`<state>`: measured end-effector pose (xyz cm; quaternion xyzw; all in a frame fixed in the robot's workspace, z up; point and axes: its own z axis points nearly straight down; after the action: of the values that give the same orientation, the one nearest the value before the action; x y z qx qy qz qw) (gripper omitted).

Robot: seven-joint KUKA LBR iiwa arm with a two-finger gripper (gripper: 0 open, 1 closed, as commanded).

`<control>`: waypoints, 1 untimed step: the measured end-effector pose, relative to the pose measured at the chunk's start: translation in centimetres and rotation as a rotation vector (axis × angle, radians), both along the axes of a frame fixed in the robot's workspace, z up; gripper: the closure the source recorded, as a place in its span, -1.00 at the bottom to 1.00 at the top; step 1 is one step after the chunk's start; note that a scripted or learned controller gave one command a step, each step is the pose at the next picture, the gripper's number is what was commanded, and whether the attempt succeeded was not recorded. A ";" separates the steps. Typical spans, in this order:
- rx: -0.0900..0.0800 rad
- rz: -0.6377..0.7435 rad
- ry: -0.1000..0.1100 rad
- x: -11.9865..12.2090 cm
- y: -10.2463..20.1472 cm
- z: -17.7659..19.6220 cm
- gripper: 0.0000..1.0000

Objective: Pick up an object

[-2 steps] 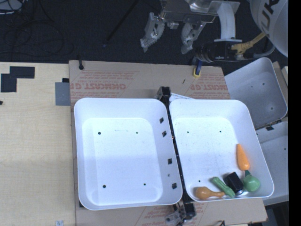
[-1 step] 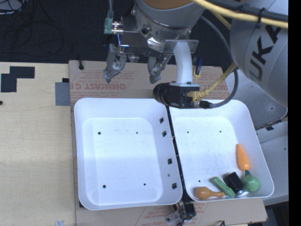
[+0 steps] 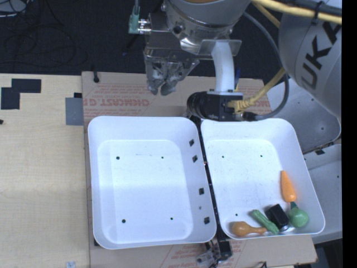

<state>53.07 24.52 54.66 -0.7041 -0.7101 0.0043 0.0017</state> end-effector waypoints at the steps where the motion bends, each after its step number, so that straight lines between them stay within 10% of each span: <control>1: -0.002 0.006 0.005 0.0 0.1 0.9 1.00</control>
<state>53.07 24.61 55.54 -0.7018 -0.7123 0.0068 0.0027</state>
